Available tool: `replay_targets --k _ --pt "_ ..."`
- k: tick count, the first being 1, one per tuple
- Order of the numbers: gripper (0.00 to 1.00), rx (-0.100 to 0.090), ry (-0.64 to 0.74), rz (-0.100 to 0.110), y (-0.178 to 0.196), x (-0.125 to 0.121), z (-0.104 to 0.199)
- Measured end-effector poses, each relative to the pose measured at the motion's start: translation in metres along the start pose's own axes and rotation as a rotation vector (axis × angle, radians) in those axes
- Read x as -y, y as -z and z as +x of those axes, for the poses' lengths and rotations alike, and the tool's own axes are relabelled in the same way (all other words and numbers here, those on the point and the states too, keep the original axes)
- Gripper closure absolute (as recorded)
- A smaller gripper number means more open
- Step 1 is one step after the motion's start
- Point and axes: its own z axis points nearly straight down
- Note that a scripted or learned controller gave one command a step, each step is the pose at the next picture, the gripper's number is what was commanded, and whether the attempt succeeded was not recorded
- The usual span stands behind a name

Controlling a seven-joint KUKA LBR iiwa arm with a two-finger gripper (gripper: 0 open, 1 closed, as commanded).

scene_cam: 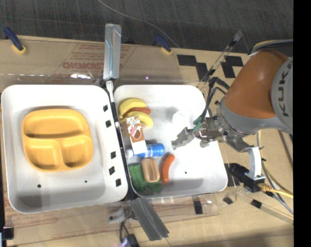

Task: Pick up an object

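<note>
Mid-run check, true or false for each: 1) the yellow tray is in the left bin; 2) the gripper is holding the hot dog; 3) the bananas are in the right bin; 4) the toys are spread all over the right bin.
1) True: the yellow tray lies in the left bin.
2) False: the gripper is apart from the hot dog, which lies on the bin floor.
3) True: the bananas are in the right bin.
4) False: they cluster along its left wall.

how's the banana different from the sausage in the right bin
The banana is yellow, curved and larger; the sausage is orange-red, nearly straight and slimmer. The banana lies at the bin's far left end, the sausage nearer the front edge. Both rest loose on the right bin, apart from the gripper.
</note>
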Motion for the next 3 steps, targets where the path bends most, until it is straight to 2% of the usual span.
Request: replay_targets --k 1,2,3 --pt "0.00 0.004 -0.078 -0.012 0.179 0.002 -0.010" --pt "0.00 0.001 -0.062 0.006 0.006 0.003 -0.027" --pt "0.00 0.003 -0.062 -0.019 -0.152 -0.004 0.039"
